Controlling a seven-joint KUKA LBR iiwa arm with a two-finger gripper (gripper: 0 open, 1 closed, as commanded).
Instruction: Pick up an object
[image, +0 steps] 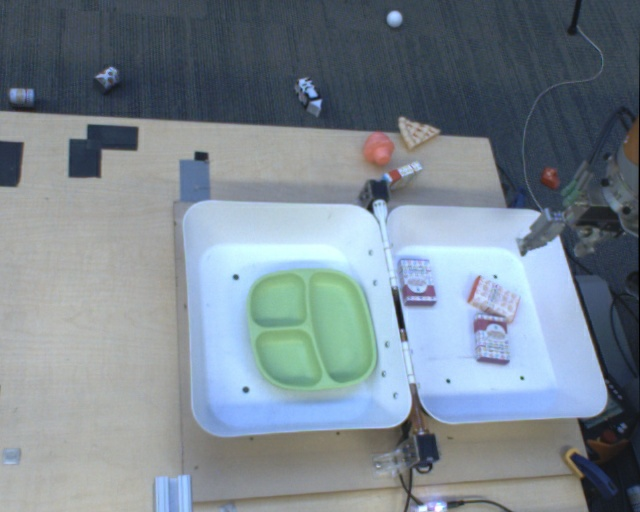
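My gripper (540, 233) hangs at the right bin's (560, 400) upper right corner; whether it is spread or pressed together I cannot tell. Nearest, down and to its left, lies a tilted red-and-white packet (494, 297), touching a second packet (491, 339) just below. Farther left, by the bins' shared edge, a third packet (417, 281) lies flat, with a red band at its bottom. Beyond, the left bin (215, 330) holds a green divided plate (311, 329).
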